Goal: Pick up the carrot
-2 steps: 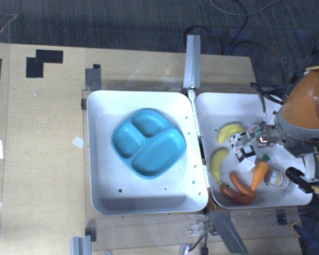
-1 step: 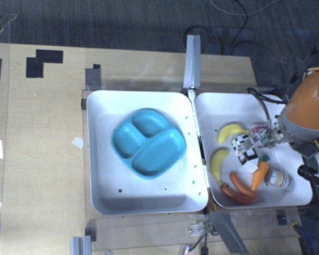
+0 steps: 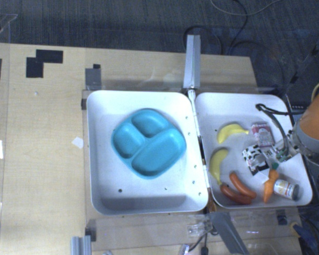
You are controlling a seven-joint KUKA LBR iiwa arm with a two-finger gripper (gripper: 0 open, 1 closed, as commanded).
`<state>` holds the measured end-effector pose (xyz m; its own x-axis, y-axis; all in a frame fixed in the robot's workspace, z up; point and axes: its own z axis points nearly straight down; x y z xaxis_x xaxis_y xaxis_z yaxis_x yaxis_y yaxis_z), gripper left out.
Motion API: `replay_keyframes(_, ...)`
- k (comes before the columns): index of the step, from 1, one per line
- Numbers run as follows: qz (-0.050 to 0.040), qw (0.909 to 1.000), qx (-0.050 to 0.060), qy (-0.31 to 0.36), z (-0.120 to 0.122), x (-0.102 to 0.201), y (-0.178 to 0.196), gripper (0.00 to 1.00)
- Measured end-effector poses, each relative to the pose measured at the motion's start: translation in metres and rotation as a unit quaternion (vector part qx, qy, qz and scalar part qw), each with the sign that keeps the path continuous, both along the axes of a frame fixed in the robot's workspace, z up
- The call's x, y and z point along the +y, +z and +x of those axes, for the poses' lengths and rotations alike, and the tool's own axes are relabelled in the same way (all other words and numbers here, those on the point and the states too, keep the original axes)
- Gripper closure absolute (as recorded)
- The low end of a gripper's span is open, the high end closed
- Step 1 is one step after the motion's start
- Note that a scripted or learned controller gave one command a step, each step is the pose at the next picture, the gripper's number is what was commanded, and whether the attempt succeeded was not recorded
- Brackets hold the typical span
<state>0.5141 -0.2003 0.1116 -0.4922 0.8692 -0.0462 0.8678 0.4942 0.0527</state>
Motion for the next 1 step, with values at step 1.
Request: replay_keyframes(1,0.0156,0.9853,0.006,-0.17,-0.0075,-0.0024,-0.0018,0.0)
